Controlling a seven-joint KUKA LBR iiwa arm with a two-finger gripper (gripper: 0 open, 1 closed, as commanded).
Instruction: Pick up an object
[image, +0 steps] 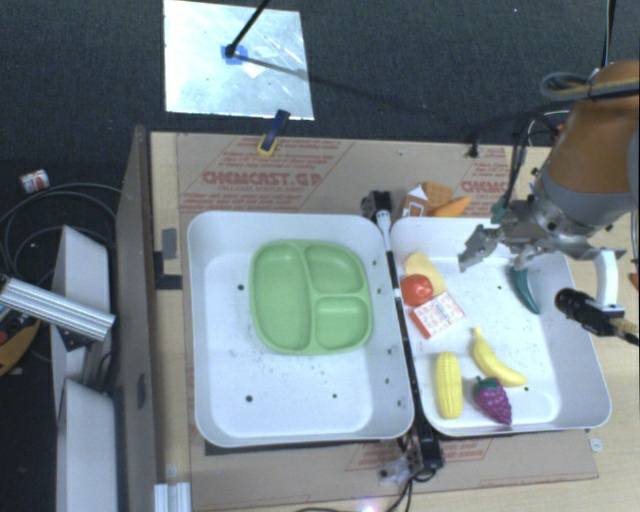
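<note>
grey arm over the right bin, toys scattered below

grey and orange, the arm (590, 150) reaches in from the upper right of the frame, wrist bent down over the upper part of the right bin (580, 385). its gripper (500, 255) hangs above bare bin floor; whether the claw is spread or closed cannot be told, and nothing can be seen held in it.

two white bins sit side by side. the left bin (215, 340) holds one green divided plate (308, 298), three compartments.

in the right bin, one of each: a corn cob (448, 384) at lower centre, long axis running up-down in the frame; a banana (494, 361) just beside it, slanting from upper left to lower right; a purple grape bunch (492, 400) touching the banana's lower end; a red tomato (417, 289) near the left wall, a pale yellow piece (421, 266) touching it above; a red-and-white packet (437, 315) just below; a teal piece (525, 285) under the wrist.
</note>
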